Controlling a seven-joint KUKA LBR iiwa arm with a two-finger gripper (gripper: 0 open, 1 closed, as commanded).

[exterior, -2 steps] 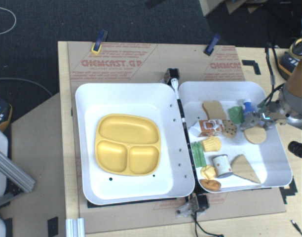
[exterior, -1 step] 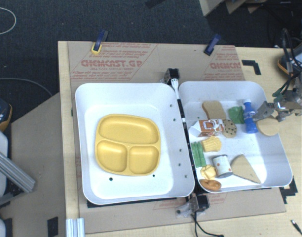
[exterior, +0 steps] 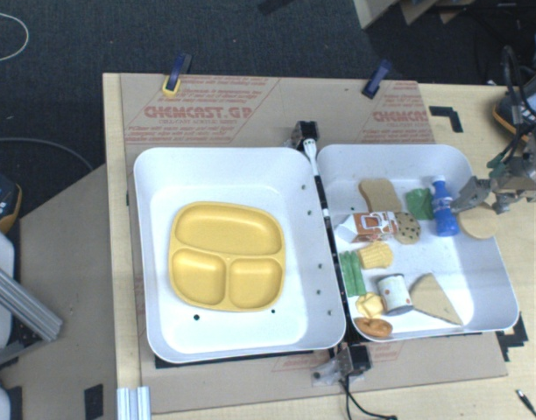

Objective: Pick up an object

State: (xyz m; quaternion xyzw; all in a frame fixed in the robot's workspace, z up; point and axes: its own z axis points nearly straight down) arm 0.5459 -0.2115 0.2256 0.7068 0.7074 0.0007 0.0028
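Two white bins sit side by side on the bench. The left bin (exterior: 154, 182) holds just one thing, a yellow tray (exterior: 226, 255) with three compartments, parked roughly in the middle with bare white floor all around it.

The right bin (exterior: 491, 300) is where all the small stuff is. Counting: one tan slice (exterior: 379, 195) near the top, one green block (exterior: 419, 204), one blue bottle (exterior: 443, 208) just beside it, one orange-and-white packet (exterior: 370, 226), one speckled cookie (exterior: 408, 228), one yellow corn piece (exterior: 376, 255), one green strip (exterior: 352, 274) along the left wall, one small can (exterior: 393, 292), one tan wedge (exterior: 438, 298), and a couple of yellow-orange bits (exterior: 371, 315) at the front edge. A tan disc (exterior: 478, 226) sits at the right wall.

The gripper (exterior: 472, 195) is over the right rim, right by the bottle and disc. Honestly can't tell how wide the claw is or if it has anything; it's too blurry and dark there.

Most clutter crowds the bin's left and middle; the back strip and the front right corner look open.
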